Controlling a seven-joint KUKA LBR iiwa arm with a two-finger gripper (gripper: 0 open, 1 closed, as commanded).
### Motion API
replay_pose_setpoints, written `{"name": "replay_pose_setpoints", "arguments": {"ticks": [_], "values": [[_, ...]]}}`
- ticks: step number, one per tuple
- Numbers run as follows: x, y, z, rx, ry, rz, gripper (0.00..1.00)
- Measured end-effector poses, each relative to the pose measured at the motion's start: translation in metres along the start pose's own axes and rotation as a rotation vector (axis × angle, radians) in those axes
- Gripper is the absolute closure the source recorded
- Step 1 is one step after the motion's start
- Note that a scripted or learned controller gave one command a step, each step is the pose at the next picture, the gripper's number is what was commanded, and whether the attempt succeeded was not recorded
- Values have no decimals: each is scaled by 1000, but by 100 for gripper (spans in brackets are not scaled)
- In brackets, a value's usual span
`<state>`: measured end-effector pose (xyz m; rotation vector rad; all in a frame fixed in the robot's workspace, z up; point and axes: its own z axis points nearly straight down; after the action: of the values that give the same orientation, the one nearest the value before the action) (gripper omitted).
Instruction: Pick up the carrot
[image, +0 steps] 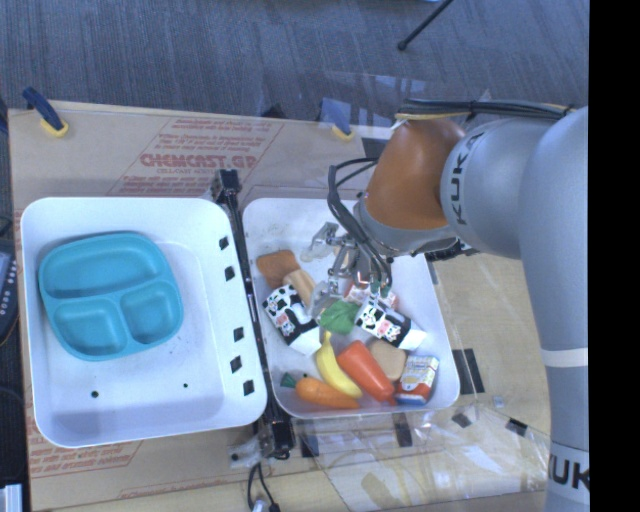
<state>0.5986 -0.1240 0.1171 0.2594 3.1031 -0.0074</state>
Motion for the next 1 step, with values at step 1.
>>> {"name": "replay_pose_setpoints", "arguments": {"ticks": [1], "values": [[48, 17, 5, 0, -19, 96, 0]]}}
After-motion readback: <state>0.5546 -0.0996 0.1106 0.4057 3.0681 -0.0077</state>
